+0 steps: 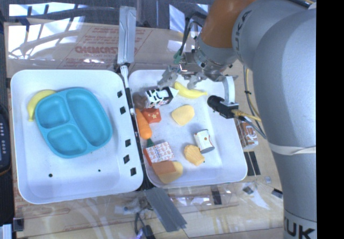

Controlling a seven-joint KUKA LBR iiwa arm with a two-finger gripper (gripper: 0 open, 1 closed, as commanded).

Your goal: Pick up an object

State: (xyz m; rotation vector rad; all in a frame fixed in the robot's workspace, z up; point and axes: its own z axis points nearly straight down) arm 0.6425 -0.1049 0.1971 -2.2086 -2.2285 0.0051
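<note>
My gripper (180, 78) hangs over the far end of the right bin (228, 160), its fingers spread apart with nothing between them. Just below it lie a small yellow banana (190, 92) and a black-and-white patterned carton (159, 95). Further toward the near side sit a pale yellow lump (183, 115), a small red box (153, 115), an orange carrot (144, 126), a small white-and-brown carton (204, 141), a crinkled yellow piece (193, 154), a red-and-white packet (159, 152) and an orange block (169, 171).
The left bin (32, 179) holds a blue divided plate (72, 121) with a yellow banana (36, 101) at its far-left side. A black part (219, 106) sticks over the right bin's right rim. The grey arm (279, 71) covers the right side.
</note>
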